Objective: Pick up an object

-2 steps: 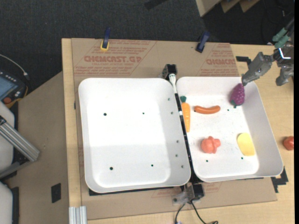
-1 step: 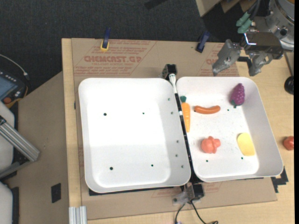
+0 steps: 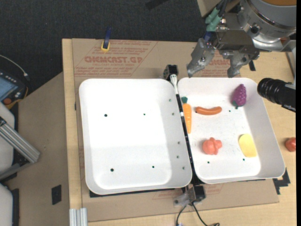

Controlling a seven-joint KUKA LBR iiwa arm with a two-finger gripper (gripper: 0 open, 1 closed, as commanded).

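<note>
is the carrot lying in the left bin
No, the carrot lies in the right bin, along its left wall, near the sausage.

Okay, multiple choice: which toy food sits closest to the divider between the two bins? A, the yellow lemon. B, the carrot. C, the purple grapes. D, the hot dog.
B: the carrot lies along the right bin's left wall, right beside the divider, while the hot dog, grapes and lemon lie farther right.

End effector (image 3: 215, 66) raised, fingers spread, empty
</note>
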